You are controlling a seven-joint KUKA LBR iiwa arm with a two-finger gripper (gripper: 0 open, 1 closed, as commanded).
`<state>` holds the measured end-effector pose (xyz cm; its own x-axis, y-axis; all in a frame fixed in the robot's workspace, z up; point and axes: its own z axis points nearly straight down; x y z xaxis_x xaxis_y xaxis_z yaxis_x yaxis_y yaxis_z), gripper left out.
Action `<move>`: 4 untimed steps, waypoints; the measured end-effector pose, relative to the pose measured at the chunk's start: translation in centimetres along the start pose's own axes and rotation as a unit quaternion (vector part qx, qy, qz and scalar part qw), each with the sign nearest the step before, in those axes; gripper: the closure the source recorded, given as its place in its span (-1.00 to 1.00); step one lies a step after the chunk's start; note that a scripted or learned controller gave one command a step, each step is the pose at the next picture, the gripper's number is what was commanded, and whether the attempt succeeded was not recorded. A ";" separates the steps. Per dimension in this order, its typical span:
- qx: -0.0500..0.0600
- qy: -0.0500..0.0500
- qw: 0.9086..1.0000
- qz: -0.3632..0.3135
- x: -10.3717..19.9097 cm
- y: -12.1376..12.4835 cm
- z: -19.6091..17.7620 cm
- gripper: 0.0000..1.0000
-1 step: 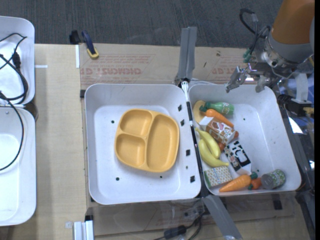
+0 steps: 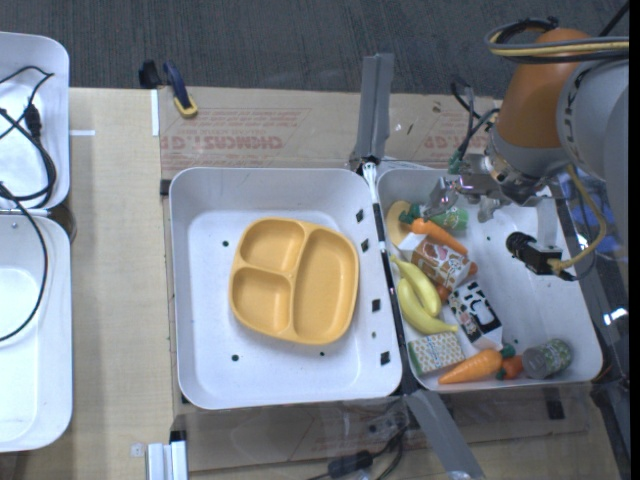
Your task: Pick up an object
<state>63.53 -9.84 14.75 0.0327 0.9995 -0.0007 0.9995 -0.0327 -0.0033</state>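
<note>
Tool [image 2: 462, 196] hangs over the right bin [image 2: 560, 308]'s upper corner, its opening impossible to judge.

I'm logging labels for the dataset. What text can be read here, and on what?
Cardboard sheet under the bins: red print, upside down and too blurred to read.
Black-and-white packet: bold marks, unreadable.
Orange snack packet: print too small to read.
Pale green patterned packet: no readable words.

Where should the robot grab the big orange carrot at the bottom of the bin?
Probably across the thick middle of the carrot, coming straight down from above. It lies flat along the right bin's near edge, its body tapers toward the tip, and a small box crowds its pointed end.
</note>
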 end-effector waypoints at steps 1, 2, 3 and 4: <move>-0.003 0.000 0.998 -0.067 -2.2 -4.5 5.4 -1.00; -0.003 0.000 0.998 -0.065 -2.3 -4.5 4.6 1.00; -0.002 -0.001 0.998 -0.065 2.7 2.2 -4.5 1.00; -0.002 -0.001 0.998 -0.066 2.7 2.2 -5.3 1.00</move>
<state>65.85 -7.24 20.08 -0.0995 0.9950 -0.0034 0.9950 0.0995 0.0002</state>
